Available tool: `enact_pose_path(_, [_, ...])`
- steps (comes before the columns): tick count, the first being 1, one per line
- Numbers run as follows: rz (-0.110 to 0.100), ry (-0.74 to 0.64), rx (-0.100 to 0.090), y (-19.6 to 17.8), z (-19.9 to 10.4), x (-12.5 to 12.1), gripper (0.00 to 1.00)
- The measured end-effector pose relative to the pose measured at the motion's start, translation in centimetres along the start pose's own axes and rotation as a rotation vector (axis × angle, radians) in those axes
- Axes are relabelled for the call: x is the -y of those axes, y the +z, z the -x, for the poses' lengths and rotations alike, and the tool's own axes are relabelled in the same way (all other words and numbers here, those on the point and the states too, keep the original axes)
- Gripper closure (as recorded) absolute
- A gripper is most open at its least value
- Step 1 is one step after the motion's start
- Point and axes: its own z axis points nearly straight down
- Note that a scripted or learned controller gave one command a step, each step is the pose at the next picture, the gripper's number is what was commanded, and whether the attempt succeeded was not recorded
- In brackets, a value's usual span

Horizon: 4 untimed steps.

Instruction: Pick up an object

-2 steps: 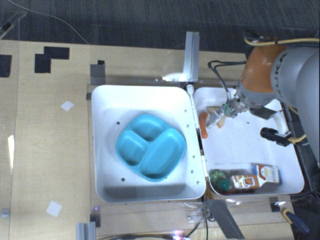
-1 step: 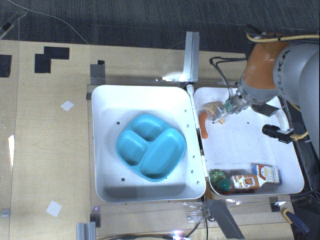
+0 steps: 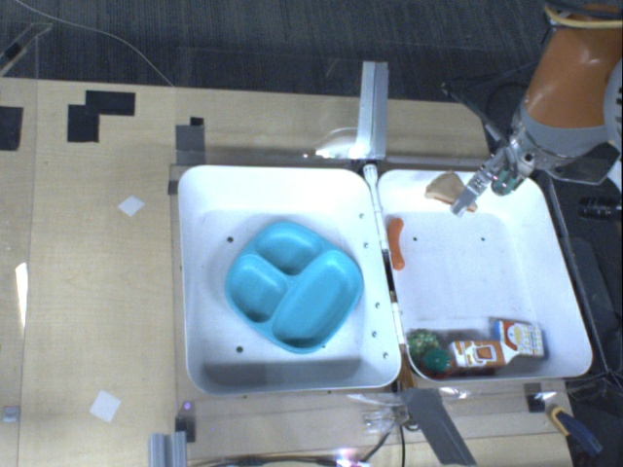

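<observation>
The tan piece [image 3: 445, 187] at the right bin's [image 3: 574, 290] far edge, prob. light and soft, is best pinched mid-body; gripper [image 3: 465, 202] state can't be told.

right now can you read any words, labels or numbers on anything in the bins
None can be read.
Carton in the right bin: printed panel, blue and white, too blurred to read.
Orange packet beside it: white label patch, too small to read.
Blue divided plate in the left bin: no markings seen.
</observation>
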Motion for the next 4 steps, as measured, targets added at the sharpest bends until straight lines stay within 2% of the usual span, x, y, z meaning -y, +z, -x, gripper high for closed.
enact_pose_path(1, [-0.004, 0.316, -0.004, 3.1, -5.7, -2.7, 1.00])
enact_pose_path(2, [-0.004, 0.358, -0.004, 3.5, -6.6, -0.2, 1.00])
enact_pose_path(3, [-0.002, 0.619, -0.001, -4.9, -3.1, -6.4, 1.00])
enact_pose_path(4, [-0.001, 0.700, 0.000, -14.7, -1.5, -7.2, 1.00])
